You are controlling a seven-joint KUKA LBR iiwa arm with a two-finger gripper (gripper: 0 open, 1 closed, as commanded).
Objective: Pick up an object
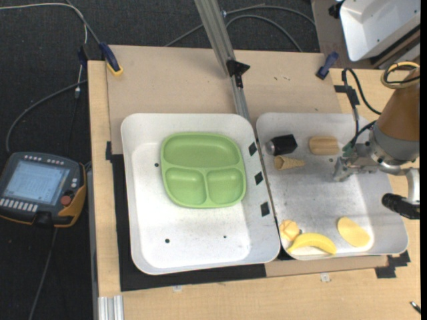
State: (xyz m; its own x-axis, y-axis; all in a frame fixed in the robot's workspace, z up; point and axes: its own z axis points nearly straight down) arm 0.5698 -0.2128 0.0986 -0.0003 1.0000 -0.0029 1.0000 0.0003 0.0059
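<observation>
Evidently hung low over the right bin [393, 235], the gripper [341, 171], finger spread impossible to tell, nothing seen held. Lay nearby: wooden block [323, 145] and black object [283, 143] toward the far wall, banana [311, 244] and yellow disc [353, 231] near the front. Sat in left bin [143, 245]: green divided plate [202, 169].

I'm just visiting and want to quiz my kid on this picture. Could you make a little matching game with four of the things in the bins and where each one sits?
Things:
1. green divided plate
2. banana
3. black block
4. wooden cylinder

Places:
A. right bin, near front edge
B. right bin, back, beside its left wall
C. left bin
D. right bin, back, nearer the gripper

Pairs: 1-C, 2-A, 3-B, 4-D
</observation>
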